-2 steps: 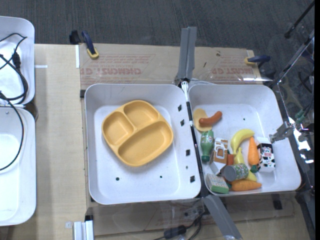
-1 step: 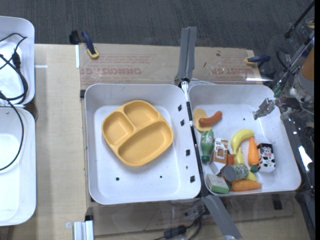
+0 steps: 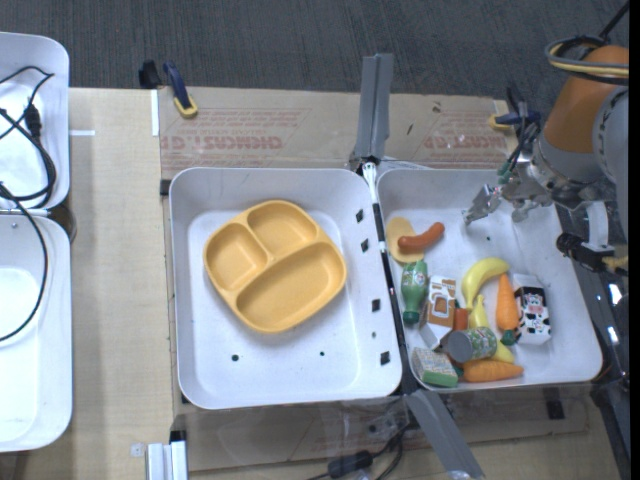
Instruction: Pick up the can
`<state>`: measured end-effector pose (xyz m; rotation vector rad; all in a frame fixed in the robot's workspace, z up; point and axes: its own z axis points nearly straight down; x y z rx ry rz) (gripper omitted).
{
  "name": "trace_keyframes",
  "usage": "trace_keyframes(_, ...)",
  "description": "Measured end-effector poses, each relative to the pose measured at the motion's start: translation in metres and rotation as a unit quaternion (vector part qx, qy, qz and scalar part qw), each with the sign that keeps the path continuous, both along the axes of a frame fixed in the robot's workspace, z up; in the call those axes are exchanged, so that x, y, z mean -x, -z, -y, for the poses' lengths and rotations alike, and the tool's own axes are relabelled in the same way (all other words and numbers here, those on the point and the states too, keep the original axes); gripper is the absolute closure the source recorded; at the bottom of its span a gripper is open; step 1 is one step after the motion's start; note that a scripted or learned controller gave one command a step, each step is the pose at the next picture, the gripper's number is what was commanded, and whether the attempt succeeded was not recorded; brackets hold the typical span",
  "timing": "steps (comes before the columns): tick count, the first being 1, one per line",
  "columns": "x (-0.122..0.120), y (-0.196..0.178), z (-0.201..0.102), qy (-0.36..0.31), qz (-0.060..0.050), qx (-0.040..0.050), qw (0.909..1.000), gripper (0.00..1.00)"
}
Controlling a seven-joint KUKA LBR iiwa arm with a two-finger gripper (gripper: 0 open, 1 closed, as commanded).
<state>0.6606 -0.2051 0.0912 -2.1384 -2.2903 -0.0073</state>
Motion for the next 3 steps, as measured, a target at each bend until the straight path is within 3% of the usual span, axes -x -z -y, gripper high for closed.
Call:
trace_keyframes(1, 0.052, -0.001, -0.002, 0.027, 0.001, 0.0051, 0.9996, 0.00)
trace_keyframes(2, 0.001, -0.001, -0.021, 0.035, 0.002, 0.0054, 0.9994, 0.00)
trace_keyframes(3, 0.017, -0.002, 0.003, 0.045, 0.002, 0.0018, 0.9990, 0.00)
